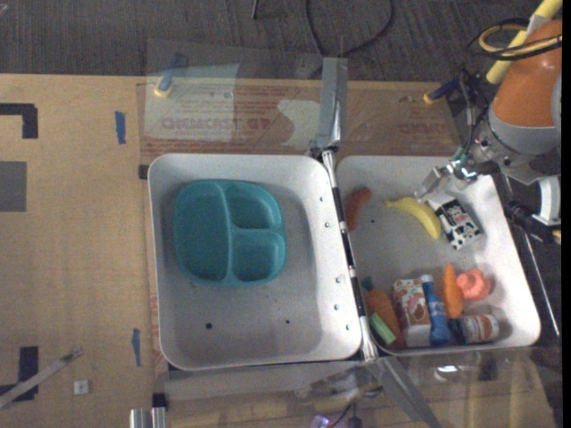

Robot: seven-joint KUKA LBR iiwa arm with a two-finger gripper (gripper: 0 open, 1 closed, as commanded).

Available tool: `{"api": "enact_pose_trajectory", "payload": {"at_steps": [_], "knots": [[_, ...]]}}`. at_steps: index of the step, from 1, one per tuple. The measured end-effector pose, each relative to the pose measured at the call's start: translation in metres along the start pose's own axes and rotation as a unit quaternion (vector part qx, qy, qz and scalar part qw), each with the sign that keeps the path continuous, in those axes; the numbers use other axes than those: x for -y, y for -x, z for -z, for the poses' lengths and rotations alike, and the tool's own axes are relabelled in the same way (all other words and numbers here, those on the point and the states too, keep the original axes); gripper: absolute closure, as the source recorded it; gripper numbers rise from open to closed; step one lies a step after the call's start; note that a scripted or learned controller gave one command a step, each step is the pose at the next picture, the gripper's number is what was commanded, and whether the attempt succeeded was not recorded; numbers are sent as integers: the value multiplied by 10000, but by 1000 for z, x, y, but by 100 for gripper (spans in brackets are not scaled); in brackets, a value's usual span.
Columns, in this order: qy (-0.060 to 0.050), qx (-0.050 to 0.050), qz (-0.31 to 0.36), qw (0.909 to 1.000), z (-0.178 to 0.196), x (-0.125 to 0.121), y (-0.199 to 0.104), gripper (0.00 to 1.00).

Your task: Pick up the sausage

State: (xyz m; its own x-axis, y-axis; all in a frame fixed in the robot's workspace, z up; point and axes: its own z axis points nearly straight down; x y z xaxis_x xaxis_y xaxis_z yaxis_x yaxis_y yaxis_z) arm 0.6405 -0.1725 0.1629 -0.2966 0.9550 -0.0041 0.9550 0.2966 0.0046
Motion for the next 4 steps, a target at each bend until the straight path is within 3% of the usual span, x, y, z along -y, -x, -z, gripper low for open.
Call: {"api": "enact_pose_trajectory", "payload": {"at_steps": [1,2,3,4], "knots": [[-20,-18,-185,9998,-62,-41,-42,0],[4,-6,782,9969,24,-65,-116,0],[-15,-20,1146,9934,23,-22,-91,0],[-45,-42,1133,9935,-75,-44,-56,0]]}}
